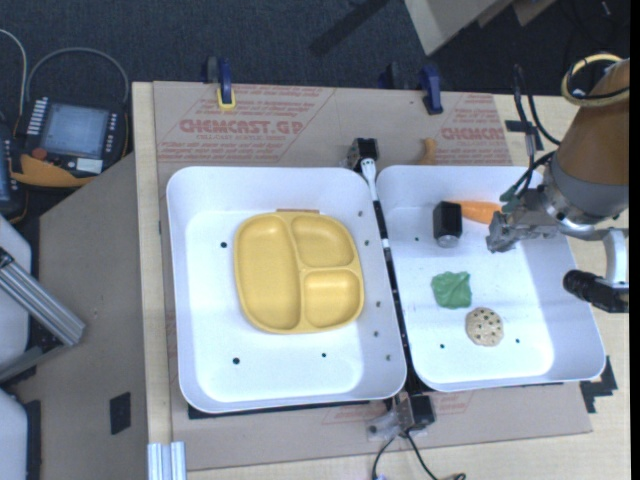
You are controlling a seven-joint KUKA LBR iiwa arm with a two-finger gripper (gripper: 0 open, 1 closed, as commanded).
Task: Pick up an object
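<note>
Nearest the camera, at the bench's front edge, a small metal clamp with trailing wires [405, 418] sat below the gap between the two bins. Farther left, off the bench, a handheld control pendant with a grey screen [70, 133] lay on the dark floor. The left shallow white plastic bin [200, 368] held a yellow plastic divided plate with three compartments [298, 270], lying flat near the bin's middle. In the right shallow white plastic bin [570, 363], a black cylindrical piece with an orange carrot-like rod [462, 216] lay toward the far side, the black end to the left. Nearer the front lay a crumpled green leaf-shaped toy [452, 288], and just beside it, to the front right, a round tan cookie with dark chips [485, 326], the two apart. The grey two-finger gripper [503, 234] hung over the right bin just right of the orange rod's tip, low toward the bin floor; whether it touched the rod could not be told, nor how its tips stood, and nothing showed between them.
</note>
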